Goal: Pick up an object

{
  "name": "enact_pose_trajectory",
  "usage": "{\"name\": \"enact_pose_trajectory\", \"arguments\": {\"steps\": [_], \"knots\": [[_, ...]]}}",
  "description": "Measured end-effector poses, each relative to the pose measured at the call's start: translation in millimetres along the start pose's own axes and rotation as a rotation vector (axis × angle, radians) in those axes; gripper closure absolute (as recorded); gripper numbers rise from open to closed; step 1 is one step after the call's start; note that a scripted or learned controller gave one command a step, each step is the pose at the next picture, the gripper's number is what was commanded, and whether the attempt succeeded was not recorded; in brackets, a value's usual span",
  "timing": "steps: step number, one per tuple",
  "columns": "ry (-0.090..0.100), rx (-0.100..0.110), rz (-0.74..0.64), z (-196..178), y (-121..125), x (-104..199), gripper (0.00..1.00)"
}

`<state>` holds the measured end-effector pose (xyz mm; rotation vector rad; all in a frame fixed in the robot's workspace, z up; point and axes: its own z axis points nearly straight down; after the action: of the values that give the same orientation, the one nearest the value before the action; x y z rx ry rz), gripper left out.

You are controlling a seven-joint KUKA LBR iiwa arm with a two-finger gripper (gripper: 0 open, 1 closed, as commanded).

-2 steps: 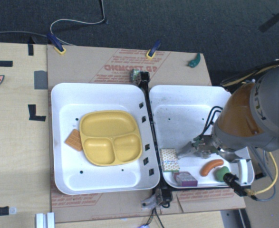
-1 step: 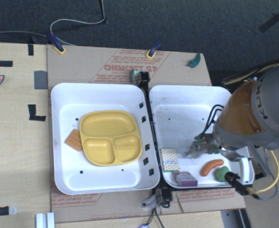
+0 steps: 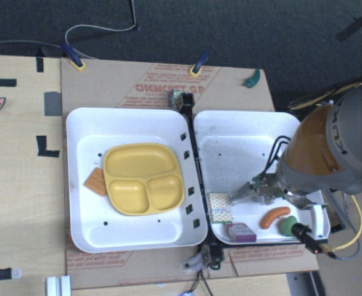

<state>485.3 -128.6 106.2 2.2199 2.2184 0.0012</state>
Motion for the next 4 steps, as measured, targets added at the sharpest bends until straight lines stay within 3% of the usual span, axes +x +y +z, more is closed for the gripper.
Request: {"name": "enact_pose_trajectory", "arguments": {"steps": [1, 2, 4], "knots": [[0.002, 0.001, -0.001, -9.1, 0.2, 0.8, 1.00], [0.002, 0.004, -0.002, -77.8, -1.4, 73.6, 1.00], [0.003, 0.006, -0.004, -96.4, -0.6, 74.3, 1.00]]}}
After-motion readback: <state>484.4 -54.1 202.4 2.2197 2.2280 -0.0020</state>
